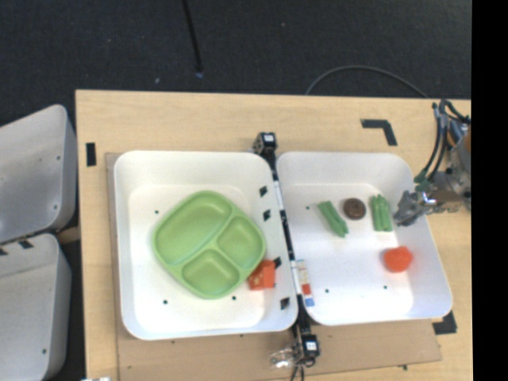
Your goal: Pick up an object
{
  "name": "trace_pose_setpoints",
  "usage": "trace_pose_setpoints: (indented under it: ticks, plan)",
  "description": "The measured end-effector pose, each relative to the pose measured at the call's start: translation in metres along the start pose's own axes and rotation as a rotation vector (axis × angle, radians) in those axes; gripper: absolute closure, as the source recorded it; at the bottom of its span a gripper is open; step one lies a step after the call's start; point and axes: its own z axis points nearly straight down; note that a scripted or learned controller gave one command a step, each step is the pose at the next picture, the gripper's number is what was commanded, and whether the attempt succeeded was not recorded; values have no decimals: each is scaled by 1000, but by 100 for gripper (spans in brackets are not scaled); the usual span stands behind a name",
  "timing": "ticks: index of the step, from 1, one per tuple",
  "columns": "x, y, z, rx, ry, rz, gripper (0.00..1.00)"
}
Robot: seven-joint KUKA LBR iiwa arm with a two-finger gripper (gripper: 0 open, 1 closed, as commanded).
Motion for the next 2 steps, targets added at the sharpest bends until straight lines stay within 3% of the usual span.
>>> trace_pose_setpoints:
  ticks: [2]
  plan:
    - [86,46,5,6,3,-3,100]
